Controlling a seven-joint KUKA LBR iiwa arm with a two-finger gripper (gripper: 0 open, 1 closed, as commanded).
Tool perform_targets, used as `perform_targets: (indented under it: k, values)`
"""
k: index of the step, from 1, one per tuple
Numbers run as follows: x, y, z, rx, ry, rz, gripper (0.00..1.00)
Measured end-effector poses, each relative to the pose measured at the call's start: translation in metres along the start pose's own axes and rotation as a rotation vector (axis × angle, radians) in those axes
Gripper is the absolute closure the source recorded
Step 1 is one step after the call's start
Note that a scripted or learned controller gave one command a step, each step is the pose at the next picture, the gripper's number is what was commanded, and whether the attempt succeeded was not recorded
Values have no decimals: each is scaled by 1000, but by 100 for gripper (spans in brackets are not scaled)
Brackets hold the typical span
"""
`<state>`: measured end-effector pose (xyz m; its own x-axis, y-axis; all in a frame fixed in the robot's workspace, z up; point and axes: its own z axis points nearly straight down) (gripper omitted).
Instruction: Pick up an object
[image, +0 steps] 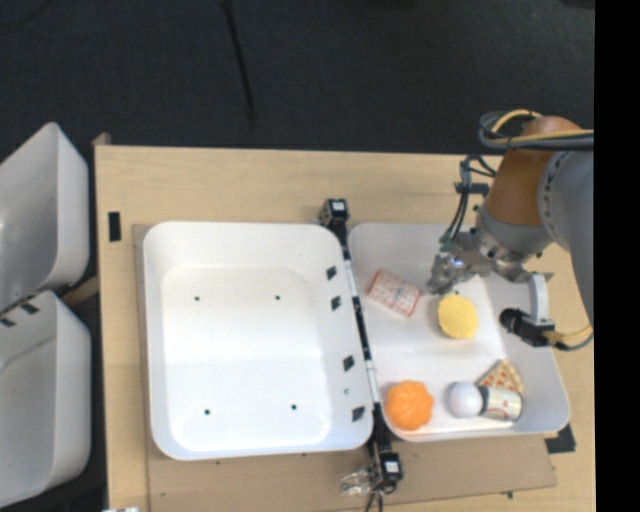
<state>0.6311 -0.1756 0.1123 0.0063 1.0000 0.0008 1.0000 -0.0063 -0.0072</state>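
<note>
Gripper (446, 272): low over the far part of the right bin (420, 238), hanging from the grey arm (535, 200) that comes in from the right; whether it is open or closed, I cannot tell from here. Nothing seen held in it.

Yellow ball (458, 316): in the right bin, just beside the gripper on its near side; whether the two touch, I cannot tell.

Packet (392, 293): pink, lying flat, left of the gripper, near the divider.

Orange ball (409, 404): near left corner of the right bin.

Cup (484, 400): on its side along the near wall, right of the orange ball.

Wedge (501, 377): patterned, triangular, just behind the cup.

Left bin (180, 250): beside the right one, sharing the middle edge.
</note>
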Motion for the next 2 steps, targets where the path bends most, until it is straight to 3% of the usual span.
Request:
perform_targets:
  k: [2]
  values:
    - [-4, 1, -16, 1, 0, 7, 100]
